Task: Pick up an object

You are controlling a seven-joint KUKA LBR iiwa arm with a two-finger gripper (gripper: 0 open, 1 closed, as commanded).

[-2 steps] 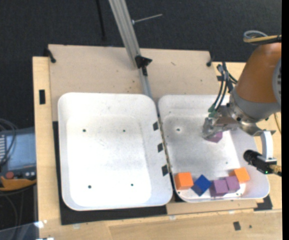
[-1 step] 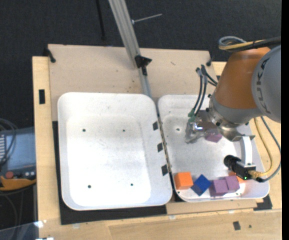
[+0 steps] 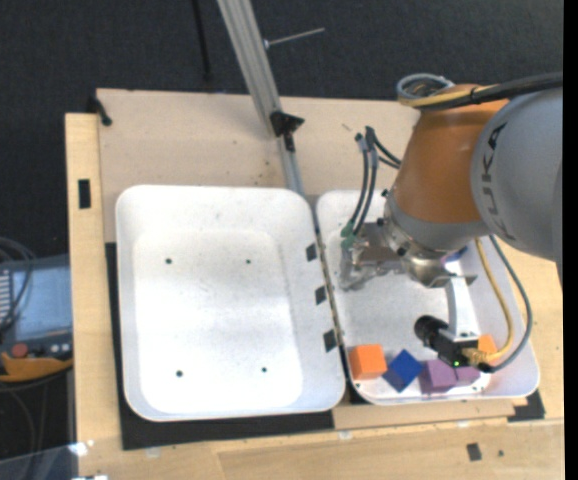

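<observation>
In the right bin (image 3: 374, 313), along its near edge, lie an orange block (image 3: 368, 361), a blue block (image 3: 403, 370) and a purple block (image 3: 437, 376) in a row. My gripper (image 3: 361, 265) hangs over the left part of that bin, close to the divider, well above and behind the orange block. The wrist and arm cover much of the bin's far half.
The left bin (image 3: 219, 298) sits beside the right one. A slanted metal rail (image 3: 254, 58) rises from behind the bins. A screen device (image 3: 29, 303) with cables sits off the bench's left edge.
</observation>
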